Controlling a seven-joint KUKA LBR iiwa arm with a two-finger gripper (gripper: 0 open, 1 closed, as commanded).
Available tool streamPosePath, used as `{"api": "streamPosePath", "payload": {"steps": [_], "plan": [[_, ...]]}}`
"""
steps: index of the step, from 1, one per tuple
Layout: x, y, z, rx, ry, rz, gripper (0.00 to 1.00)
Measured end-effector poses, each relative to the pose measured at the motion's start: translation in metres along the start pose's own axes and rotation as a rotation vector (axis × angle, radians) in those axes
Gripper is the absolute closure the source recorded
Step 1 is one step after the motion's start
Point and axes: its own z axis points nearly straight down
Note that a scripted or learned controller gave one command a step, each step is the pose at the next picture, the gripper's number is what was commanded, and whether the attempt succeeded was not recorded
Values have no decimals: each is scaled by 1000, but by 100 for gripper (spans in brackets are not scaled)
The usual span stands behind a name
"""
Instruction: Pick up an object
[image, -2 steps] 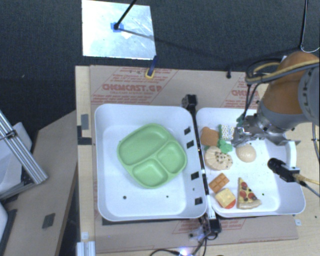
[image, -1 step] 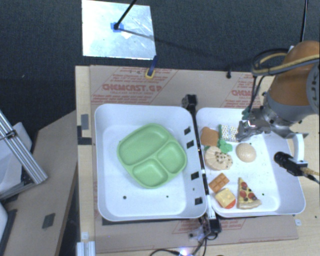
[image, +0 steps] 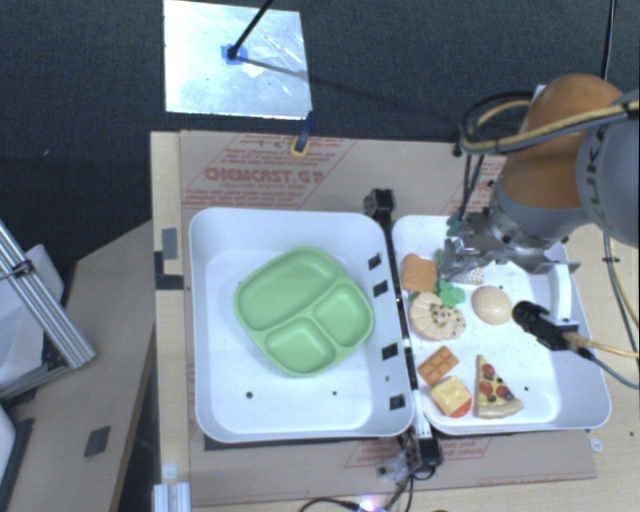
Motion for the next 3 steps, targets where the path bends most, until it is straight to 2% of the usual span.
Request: {"api": "streamPosePath", "payload": {"steps": [1,2,3], "plan": [[55,7,-6,0,1,-1,100],[97,8,10,3,0,1,100],[121,4,1,1,0,3,100]]}}
